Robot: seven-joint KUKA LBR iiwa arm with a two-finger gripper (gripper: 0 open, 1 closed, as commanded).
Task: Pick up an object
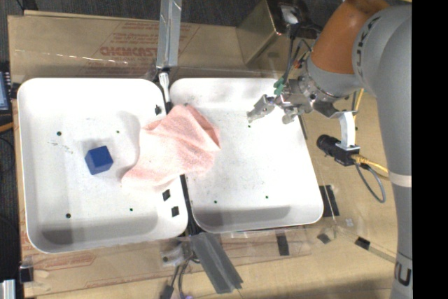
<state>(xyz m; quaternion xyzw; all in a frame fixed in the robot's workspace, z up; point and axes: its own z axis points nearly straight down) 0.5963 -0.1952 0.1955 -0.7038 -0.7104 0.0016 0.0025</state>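
1. Nearest the lens is the arm (pixel 381 80), reaching in from the right. It has a smooth grey shell with an orange band above the wrist.
2. The jaws hang over the far right part of the right bin (pixel 245 182). They are spread with nothing between them, and bare white floor lies beneath.
3. The pink cloth (pixel 178 143) is soft, finely textured and crumpled into folds. It lies draped across the two rims where the bins meet, one corner trailing into the left bin (pixel 63 210). It sits to the left of the jaws, not touching them.
4. The blue cube (pixel 99 159) is small, hard-edged and matte. It rests on the left bin's floor, near the cloth's trailing corner but apart from it. The cloth and both rims lie between the cube and the jaws.
5. Both bins are shallow white plastic with rounded corners and a few small dark dots on the floors.
6. A flat brown cardboard sheet (pixel 84 38) with red print lies behind the left bin. A grey metal bar (pixel 169 31) stands at the far junction of the bins. The pale surface (pixel 350 220) shows to the right.
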